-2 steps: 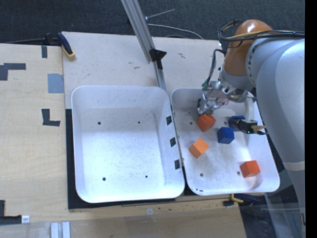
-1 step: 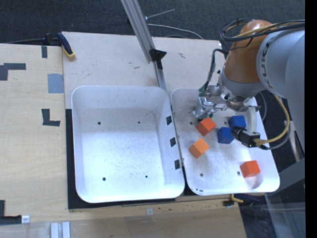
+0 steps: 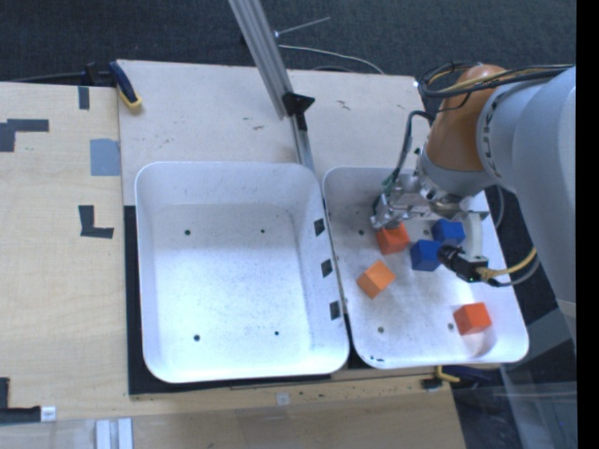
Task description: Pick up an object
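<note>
- Wooden bench (image 3: 56, 279), pale, with grey and dark tape marks on the left part, bearing both bins.
- Grey arm (image 3: 524, 148) with orange band (image 3: 459, 134), reaching in from the right and bent down over the right bin.
- Left bin (image 3: 150, 279), white and shallow, speckled with small dark dots inside.
- Right bin (image 3: 421, 340), white, touching the left bin along one side, holding five blocks.
- Metal rail (image 3: 257, 36), slanting from the top down to the gap between the two bins.
- Gripper (image 3: 391, 221), low in the upper part of the right bin, right above one orange block (image 3: 394, 239); fingers hidden from this angle, so wide or narrow impossible to tell, and no block seen between them.
- Two blue blocks (image 3: 426, 254), just beside that orange block on its right, close together.
- Second orange block (image 3: 376, 279), near the middle of the right bin, apart from the gripper.
- Third orange block (image 3: 473, 318), near the lower right corner, well apart from the others.
</note>
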Tool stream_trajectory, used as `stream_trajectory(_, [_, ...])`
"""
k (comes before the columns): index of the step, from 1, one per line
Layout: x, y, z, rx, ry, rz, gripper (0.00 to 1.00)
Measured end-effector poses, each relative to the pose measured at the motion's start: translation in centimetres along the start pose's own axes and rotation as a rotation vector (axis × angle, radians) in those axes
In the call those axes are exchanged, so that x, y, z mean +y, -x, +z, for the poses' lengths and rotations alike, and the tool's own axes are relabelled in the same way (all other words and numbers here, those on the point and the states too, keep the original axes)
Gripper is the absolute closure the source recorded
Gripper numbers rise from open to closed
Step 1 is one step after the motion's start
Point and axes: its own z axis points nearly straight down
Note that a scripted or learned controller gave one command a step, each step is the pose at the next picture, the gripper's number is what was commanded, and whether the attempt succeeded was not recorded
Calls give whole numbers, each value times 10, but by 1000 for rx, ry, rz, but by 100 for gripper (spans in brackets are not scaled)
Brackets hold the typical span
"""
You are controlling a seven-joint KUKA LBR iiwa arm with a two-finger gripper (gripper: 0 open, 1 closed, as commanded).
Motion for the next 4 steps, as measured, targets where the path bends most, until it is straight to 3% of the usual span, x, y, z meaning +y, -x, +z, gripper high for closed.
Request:
stream_trajectory(2, [-9,-3,-5,0,3,0,100])
stream_trajectory(3, [-55,-6,-7,2,-16,3,100])
stream_trajectory(4, [-54,-6,-6,3,-16,3,0])
